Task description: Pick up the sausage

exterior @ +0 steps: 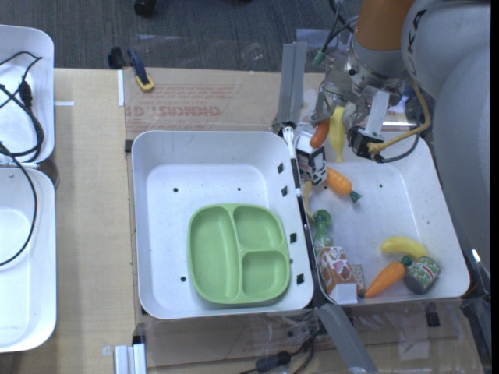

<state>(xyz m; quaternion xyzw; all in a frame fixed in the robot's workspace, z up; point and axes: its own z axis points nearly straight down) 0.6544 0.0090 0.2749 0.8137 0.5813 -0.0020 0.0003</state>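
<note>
Two shallow white bins sit side by side on a cardboard-covered bench. At the far left of the frame, white surfaces (19, 287) carry looping black cables (23, 123). A small blue and yellow clamp (140, 75) lies on the bench at upper left.

The left bin (156, 209) holds a green divided plate (238, 253), resting flat in the bin's lower right part, with three compartments.

The right bin (421, 201) fills the right half of the frame. Along its left wall, from top to bottom, lie a small black and white item (315, 166), a green toy (321, 224) and a printed carton (340, 271). A carrot (339, 181) lies near the upper left, its green tip pointing to lower right. In the lower right corner a banana (404, 246), a second carrot (383, 280) and a small dark jar (422, 274) are close together, the carrot's leafy end touching the jar.

The arm (460, 61) enters from the upper right, its orange band (383, 14) at the top edge. The claw (341, 123) hangs over the upper left corner of the right bin. The sausage (319, 135), orange-red and tilted, is just left of the claw, above the bin's top left corner. A slim yellow piece (337, 135) hangs upright just beside the sausage. How far the claw is open, and whether it grips the sausage, cannot be told from this angle.
</note>
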